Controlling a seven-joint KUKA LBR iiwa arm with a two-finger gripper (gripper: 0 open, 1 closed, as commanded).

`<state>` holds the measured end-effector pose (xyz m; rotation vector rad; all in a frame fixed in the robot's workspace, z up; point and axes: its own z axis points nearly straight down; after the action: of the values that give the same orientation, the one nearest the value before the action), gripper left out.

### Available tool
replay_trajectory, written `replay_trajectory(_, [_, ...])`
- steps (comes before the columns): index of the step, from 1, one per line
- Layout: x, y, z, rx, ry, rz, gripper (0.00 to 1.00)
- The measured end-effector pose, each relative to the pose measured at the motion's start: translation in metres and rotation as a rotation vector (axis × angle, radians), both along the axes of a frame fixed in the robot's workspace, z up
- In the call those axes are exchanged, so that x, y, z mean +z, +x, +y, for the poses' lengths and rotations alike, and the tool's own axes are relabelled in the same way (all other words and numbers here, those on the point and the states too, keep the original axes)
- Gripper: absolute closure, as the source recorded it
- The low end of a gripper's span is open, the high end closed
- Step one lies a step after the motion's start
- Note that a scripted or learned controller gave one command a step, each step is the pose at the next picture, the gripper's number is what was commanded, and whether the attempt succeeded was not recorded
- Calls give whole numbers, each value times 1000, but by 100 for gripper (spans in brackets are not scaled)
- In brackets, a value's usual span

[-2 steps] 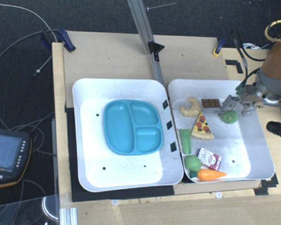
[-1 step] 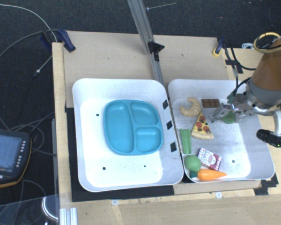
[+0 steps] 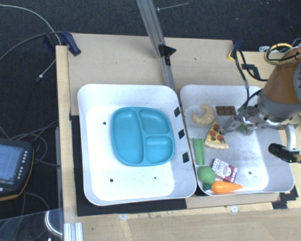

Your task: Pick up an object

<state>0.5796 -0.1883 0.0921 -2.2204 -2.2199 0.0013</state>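
A wooden bench (image 3: 115,59) on dark carpet (image 3: 20,84) carries both bins; the end effector's (image 3: 234,125) grip state cannot be told

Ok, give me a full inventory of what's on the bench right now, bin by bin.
Divided plate: one, blue, middle of left bin.
Croissant: one, tan, top left of right bin.
Chocolate bar: one, brown, right of the croissant.
Pizza slice: one, yellow and red, below the croissant.
Green stick: one, along right bin's left wall.
Green round fruit: one, bottom left corner.
Carrot: one, orange, bottom edge.
Packet: one, pink and white, above the carrot.
Gripper: one, grey, over right bin beside the pizza slice.
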Motion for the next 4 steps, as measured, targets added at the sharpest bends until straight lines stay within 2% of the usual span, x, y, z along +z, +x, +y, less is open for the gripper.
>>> replay_trajectory(1, [13, 1, 0, 1, 0, -5, 100])
replay_trajectory(3, [139, 1, -2, 1, -4, -10, 100])
replay_trajectory(4, [161, 2, -2, 2, -2, -6, 100])
